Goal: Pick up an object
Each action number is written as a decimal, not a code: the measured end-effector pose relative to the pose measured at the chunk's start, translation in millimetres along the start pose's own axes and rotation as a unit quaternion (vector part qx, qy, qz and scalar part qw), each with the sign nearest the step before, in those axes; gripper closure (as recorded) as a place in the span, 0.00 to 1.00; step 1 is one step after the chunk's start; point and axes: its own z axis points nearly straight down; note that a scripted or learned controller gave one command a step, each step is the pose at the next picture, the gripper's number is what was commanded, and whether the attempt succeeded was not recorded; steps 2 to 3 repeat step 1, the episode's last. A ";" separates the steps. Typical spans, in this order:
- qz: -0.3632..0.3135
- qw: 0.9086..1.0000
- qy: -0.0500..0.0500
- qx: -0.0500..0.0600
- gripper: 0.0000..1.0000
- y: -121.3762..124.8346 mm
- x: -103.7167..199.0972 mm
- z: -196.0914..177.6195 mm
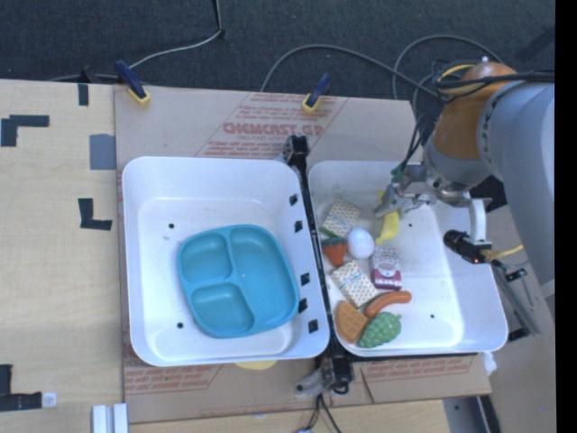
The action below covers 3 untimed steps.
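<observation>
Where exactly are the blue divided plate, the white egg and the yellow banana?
Blue divided plate (236, 280), camera view: on the ridge between its compartments.
White egg (360, 242), camera view: on its rounded top.
Yellow banana (389, 227), camera view: on its middle, just below the tool.

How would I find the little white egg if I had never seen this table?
Look at the right-hand white bin, the one with the pile of toy food, not the left bin holding the blue tray. Near the pile's top lies the egg, just left of a yellow banana. It is the only smooth, round, plain white piece there.
</observation>
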 end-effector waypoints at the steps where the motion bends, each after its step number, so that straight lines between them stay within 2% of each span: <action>1: 0.000 1.000 0.003 0.002 1.00 -2.1 100.3 -89.1; 3: 0.000 1.000 0.003 0.002 1.00 -2.1 100.3 -89.1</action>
